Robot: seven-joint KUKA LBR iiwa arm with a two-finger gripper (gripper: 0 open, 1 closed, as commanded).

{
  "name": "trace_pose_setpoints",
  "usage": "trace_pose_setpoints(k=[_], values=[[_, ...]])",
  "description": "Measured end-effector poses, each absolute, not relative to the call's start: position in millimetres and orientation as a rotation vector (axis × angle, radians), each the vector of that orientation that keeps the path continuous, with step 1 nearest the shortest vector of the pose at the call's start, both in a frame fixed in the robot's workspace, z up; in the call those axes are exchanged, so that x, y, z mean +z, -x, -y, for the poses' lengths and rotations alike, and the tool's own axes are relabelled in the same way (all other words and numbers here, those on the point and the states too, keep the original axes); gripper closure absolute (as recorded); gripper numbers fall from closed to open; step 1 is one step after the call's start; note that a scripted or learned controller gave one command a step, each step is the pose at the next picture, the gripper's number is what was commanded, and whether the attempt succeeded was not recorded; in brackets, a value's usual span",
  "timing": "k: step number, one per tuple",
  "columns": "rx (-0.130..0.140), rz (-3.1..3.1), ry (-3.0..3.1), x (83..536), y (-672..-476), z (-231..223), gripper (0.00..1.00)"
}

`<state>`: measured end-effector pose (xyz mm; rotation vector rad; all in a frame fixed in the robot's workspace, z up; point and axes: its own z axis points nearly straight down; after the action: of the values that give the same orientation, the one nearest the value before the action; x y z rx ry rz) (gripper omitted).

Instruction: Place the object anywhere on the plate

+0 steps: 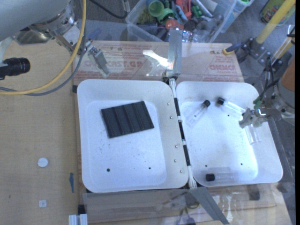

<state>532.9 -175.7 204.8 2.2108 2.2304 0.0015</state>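
Note:
The dark grey ribbed plate [127, 118] lies flat in the left bin [93, 172], toward its back. Three clear vials with black caps lie in the right bin [267, 172]: one [200, 109] near the back left, one [228, 106] near the back middle, and one [220, 176] along the front wall. My gripper [251, 118] hangs over the right bin's right side, far from the plate. Just below it is a faint clear shape [253, 135] that may be another vial; I cannot tell whether it is held.
A divider strip with screws [180, 130] runs between the two bins. A clear box of coloured toys [187, 8] stands behind the bench. A yellow cable [70, 64] loops at the back left. Cables and a stand [272, 78] crowd the right side.

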Motion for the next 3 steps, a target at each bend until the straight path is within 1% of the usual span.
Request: trace_pose_setpoints(k=[1,2,3], values=[[0.002,-2.23,-2.211,204.9,-532.9,175.8,0.0],[0.002,-2.233,-2.206,190.0,-590.1,128.8,0.0],[0.003,-2.349,-2.08,209.5,-625.3,77.5,0.0]])
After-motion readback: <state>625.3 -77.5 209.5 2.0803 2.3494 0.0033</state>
